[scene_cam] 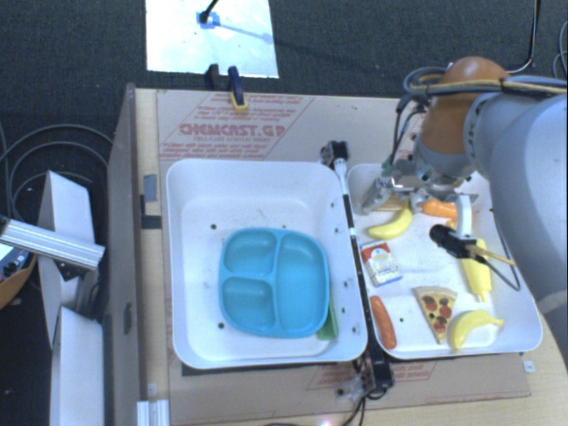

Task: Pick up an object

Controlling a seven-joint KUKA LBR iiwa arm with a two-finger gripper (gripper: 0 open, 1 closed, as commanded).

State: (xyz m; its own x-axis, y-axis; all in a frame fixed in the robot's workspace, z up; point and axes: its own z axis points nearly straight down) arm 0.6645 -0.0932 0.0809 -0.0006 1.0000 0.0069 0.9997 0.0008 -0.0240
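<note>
Your gripper (388, 193) hovers at the right bin's (532, 327) ten o'clock corner, just above a banana (391, 226); whether it's open, I cannot tell. You're approaching; descend next.

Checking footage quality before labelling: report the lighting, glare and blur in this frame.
Camera view: even, bright light; the white bins are near blown out, with soft shadows only; a pale glare patch lies on the dark floor above the bench; the arm looks soft and out of focus, while the blue plate is sharp.

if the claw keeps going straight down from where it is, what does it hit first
Most likely the yellow banana lying just below the claw in the right bin, though depth is hard to judge from this slanted view.
</note>
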